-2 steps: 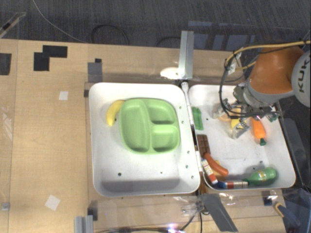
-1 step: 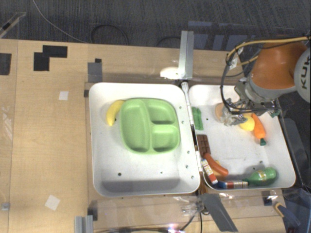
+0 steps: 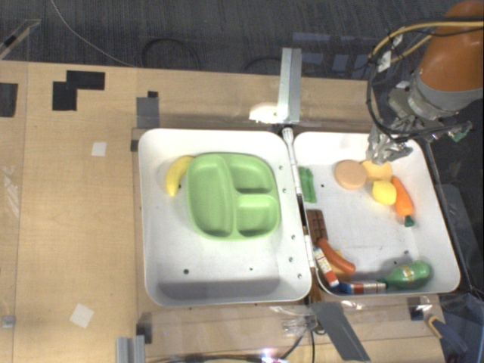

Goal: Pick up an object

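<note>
Several candidates crowded at right bin's [image 3: 446,267] far end: tan disc [image 3: 350,175], lemon [image 3: 384,193], carrot [image 3: 402,196]. Hand [image 3: 386,151] poised just over orange block [image 3: 378,170], presumably lining up a grasp. Cannot tell finger spread; nothing visibly held.

An orange block [image 3: 377,170] lies flat between tan disc [image 3: 350,175] and lemon [image 3: 384,193].

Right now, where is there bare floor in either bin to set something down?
Right bin: open white floor in the middle, between the green strip and the carrot, above the hot dog. Left bin: a bare band in front of the green tray. Crowded: under the gripper, and the right bin's near edge.
</note>
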You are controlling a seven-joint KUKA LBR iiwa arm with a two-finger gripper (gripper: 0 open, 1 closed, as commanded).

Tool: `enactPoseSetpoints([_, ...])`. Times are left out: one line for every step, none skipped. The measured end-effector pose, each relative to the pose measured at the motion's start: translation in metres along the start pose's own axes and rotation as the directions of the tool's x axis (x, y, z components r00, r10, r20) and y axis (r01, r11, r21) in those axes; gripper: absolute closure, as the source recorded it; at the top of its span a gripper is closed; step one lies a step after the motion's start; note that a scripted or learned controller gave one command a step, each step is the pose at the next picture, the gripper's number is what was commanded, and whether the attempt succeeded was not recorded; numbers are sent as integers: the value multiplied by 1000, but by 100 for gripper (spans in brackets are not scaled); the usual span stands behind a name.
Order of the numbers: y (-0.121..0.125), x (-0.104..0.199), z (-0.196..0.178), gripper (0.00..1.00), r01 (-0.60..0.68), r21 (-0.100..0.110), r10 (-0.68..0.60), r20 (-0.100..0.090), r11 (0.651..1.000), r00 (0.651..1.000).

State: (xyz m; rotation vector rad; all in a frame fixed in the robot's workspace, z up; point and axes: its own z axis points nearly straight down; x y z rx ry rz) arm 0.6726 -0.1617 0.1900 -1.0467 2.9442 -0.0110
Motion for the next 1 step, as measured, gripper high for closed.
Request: enactPoseSetpoints([1,0,3,0,0,-4,0,-3,1000,1000])
